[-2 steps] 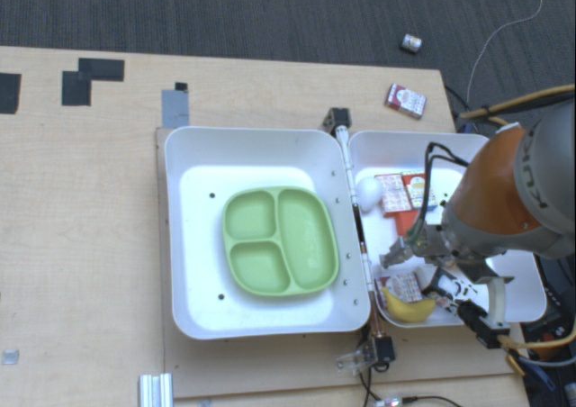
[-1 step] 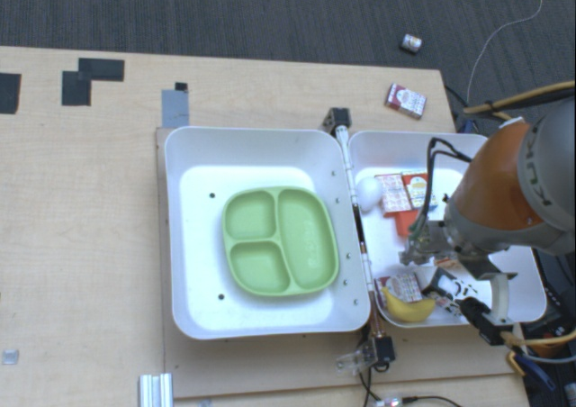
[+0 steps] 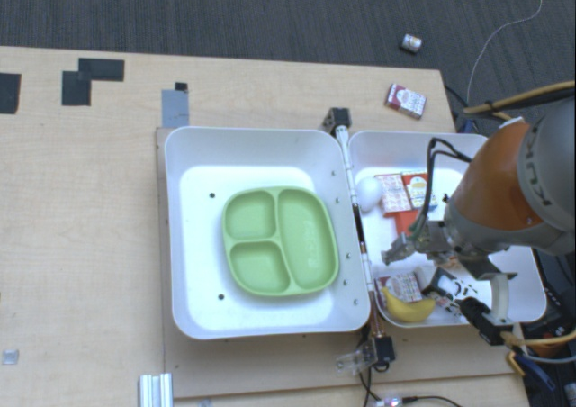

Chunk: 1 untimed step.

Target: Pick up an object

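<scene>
The arm hangs over the right bin [image 3: 531, 302], its hand [image 3: 423, 248] low among the clutter; I can't tell its grip. A banana [image 3: 409, 309] lies crosswise at the near edge, ends curling up. A green plate [image 3: 279, 241] fills the left bin [image 3: 184, 243].

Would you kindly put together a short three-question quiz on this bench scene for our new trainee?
1. True or false: the green divided plate lies in the left bin.
2. Which bin is the gripper over? A) left B) right
3. Fill in: the banana lies at the right bin's near ____ corner.

Key: 1 true; 2 B; 3 left.
</scene>
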{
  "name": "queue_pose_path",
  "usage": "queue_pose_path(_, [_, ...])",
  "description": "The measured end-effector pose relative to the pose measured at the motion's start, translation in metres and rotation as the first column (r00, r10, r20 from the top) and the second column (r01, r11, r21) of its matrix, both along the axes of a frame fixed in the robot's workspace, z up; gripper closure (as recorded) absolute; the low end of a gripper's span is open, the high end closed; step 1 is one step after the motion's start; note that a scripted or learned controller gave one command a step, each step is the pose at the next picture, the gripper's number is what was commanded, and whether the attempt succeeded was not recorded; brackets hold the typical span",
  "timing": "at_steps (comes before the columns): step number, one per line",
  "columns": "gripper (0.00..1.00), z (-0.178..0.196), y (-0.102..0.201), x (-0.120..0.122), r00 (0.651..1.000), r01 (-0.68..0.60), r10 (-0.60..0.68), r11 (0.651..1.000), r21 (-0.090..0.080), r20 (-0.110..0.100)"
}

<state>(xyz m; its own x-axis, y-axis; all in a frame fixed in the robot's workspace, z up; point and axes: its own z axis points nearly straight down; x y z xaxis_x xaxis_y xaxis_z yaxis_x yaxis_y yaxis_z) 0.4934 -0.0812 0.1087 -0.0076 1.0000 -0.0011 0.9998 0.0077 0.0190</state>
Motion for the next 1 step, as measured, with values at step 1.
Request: queue_pose_path(1, [1.00,0.0106,0.0007,0.0017,1.000,-0.003,0.003,1.000,0.000,0.004])
